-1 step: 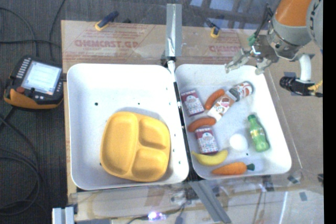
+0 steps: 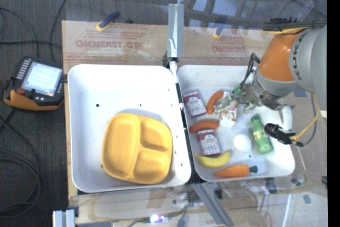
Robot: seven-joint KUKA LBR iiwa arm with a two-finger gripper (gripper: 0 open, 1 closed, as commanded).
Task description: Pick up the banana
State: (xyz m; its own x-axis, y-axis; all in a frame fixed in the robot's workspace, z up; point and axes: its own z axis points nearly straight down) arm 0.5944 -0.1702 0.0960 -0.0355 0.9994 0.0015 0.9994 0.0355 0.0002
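In the left bin [image 2: 85,87] lies a glossy yellow divided tray [image 2: 138,147], rounded at the corners. The right bin [image 2: 287,165] holds the banana [image 2: 212,159], a smooth yellow crescent curving upward near the front wall, just left of an orange carrot [image 2: 234,170] and below a small red packet [image 2: 209,142]. A green bottle [image 2: 261,135] stands farther right. The jaws [image 2: 240,94] hover near the crumpled wrapper [image 2: 227,109]; whether they are spread cannot be told.

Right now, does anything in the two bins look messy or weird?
Nothing looks spilled or broken. The yellow divided plastic tray sits askew in the left white bin. The yellow banana lies at the crowded right white bin's near edge.
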